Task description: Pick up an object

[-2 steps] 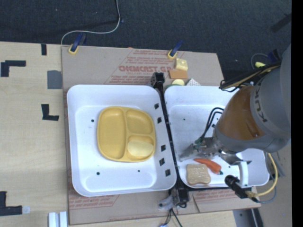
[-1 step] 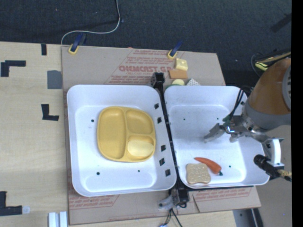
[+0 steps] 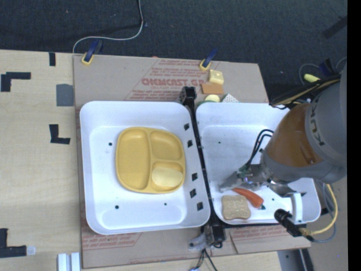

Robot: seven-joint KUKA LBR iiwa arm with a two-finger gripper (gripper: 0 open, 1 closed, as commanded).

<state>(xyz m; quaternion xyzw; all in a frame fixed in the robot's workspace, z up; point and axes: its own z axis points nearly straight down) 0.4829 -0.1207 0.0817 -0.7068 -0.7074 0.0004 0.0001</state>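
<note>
Gripper [image 3: 243, 178]: low in right bin [image 3: 225, 123]; maybe apart, too blurry to tell
Carrot [image 3: 249, 196]: just at 5 o'clock of gripper
Bread [image 3: 235, 208]: touching carrot, at 7 o'clock
Tray [image 3: 150, 160]: left bin [image 3: 96, 168]

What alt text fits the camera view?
A grey arm reaches into the right bin, gripper low beside a carrot and a bread slice. The left bin holds a yellow divided plate.
</note>
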